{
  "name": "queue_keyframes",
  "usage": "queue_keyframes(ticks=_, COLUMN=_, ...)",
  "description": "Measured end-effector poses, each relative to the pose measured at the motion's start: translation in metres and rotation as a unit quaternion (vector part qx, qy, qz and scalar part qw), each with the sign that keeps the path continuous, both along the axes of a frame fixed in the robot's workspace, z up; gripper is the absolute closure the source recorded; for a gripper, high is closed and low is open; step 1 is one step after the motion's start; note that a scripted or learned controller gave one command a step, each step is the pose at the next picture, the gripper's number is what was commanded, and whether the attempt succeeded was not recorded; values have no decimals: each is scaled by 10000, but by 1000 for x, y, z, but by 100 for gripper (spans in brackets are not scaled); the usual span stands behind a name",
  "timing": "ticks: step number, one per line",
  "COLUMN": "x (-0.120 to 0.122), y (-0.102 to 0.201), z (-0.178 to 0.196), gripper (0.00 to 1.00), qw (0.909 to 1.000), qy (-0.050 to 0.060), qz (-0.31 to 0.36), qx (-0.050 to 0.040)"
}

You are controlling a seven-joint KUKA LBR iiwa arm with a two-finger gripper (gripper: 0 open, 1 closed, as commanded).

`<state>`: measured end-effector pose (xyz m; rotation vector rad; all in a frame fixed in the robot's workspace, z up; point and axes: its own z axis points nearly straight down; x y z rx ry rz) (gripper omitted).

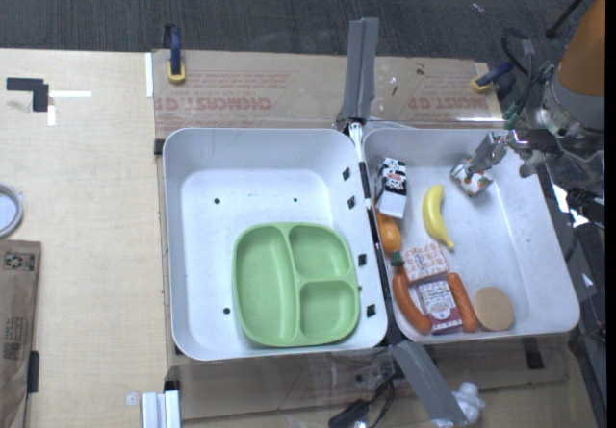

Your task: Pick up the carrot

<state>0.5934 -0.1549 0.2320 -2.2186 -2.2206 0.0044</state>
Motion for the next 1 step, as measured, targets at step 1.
queue_keyframes(ticks=1, x=-63, y=21, z=-60, gripper=0, qw=9997, qy=1, qz=-257, qx=2)
